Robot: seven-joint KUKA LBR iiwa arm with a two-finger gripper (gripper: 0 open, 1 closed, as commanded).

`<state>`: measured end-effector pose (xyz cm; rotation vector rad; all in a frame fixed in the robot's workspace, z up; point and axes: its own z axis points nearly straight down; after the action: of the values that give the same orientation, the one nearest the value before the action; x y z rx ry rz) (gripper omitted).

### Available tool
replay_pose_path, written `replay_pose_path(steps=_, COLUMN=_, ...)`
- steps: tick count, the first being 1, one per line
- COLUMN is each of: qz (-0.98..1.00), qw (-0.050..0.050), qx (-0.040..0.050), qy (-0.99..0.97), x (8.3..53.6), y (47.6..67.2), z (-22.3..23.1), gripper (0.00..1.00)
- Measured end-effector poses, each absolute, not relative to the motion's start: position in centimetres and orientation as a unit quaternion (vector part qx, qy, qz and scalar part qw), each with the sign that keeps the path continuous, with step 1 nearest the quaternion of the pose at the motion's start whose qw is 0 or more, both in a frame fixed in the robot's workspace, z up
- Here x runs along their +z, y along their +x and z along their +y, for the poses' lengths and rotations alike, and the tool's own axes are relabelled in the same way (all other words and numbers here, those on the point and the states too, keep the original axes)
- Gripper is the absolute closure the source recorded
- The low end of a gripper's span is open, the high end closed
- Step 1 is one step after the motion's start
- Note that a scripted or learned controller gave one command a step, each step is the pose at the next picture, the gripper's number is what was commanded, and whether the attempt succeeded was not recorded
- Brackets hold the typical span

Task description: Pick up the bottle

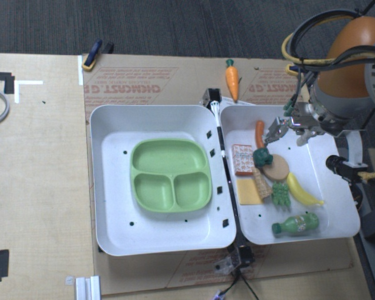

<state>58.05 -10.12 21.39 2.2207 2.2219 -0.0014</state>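
Observation:
The bottle [295, 224] is green with a pale label and lies on its side near the front edge of the right bin [337, 167], cap pointing left. My gripper [289, 133] hangs over the back part of that bin, well behind the bottle and apart from it. Its two fingers are spread, with bare bin floor showing between them and nothing held.
Between gripper and bottle lie a banana [303, 191], a green leafy toy [280, 194], a yellow slice [249, 191], a tan disc [276, 167], a red packet [242, 158] and a sausage [259, 133]. The left bin [106, 186] holds a green divided plate [171, 175]. A carrot [232, 80] lies behind the bins.

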Motion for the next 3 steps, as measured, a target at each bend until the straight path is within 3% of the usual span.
replay_pose_path(steps=1, qz=0.707, qw=0.001, qx=-0.0005, qy=0.707, x=22.3, y=58.1, z=-10.2, gripper=1.00)
replay_pose_path(steps=2, qz=0.720, qw=-0.001, qx=-0.0009, qy=0.694, x=22.1, y=52.6, z=-0.2, gripper=1.00)
replay_pose_path(steps=3, qz=0.526, qw=-0.001, qx=-0.0018, qy=0.850, x=21.8, y=48.7, z=1.5, gripper=1.00)
